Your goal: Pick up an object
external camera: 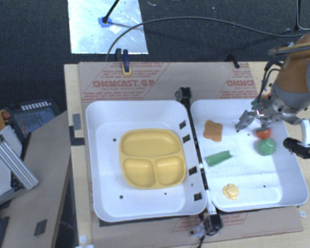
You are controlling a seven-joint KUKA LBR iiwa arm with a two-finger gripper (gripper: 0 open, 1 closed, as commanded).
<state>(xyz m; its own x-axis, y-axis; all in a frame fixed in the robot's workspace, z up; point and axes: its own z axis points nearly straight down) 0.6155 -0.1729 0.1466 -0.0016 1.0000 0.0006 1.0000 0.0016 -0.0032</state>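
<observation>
- The likely target is the small red-orange object [263,133], lying in the right bin [288,191] toward its 2 o'clock corner, touching or just beside the green round object [266,146] at its 6 o'clock.
- The tool [254,120] hangs just above the red-orange object, at its 11 o'clock. One dark finger points toward 9 o'clock; the spread between the fingers cannot be told from this angle. Nothing is visibly held.
- Judgement: the step in hand is the approach. The close green neighbour may block one finger or be pushed aside during closing.
- Other candidates lie well apart in the same bin: an orange piece [213,131] at 10 o'clock, a green elongated piece [218,157] near the centre-left, a pale yellow piece [230,191] at 7 o'clock. Their spacing leaves finger room around each.
- The left bin [103,165] carries a yellow compartment tray [151,157], placed centrally.
- Both bins rest side by side on the surface [142,80], a cardboard-covered board.
</observation>
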